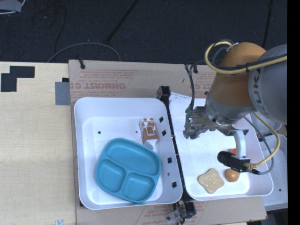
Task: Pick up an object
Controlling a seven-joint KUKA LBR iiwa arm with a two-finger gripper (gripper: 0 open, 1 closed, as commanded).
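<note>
Item: tan biscuit (210,180), right bin (201,156), 6 o'clock. Probably light, stiff, crumbly; best pinched across opposite edges. End effector (191,131) at 10 o'clock; whether spread or closed, I couldn't tell.

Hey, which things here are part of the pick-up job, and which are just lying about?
Job: gripper; pickable things: blue divided plate, orange toy, tan biscuit, brown ball.
Lying about: cardboard sheet, grey patch.

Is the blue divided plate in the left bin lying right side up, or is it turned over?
Right side up: the blue divided plate shows its three hollow compartments facing up toward the camera.
</note>
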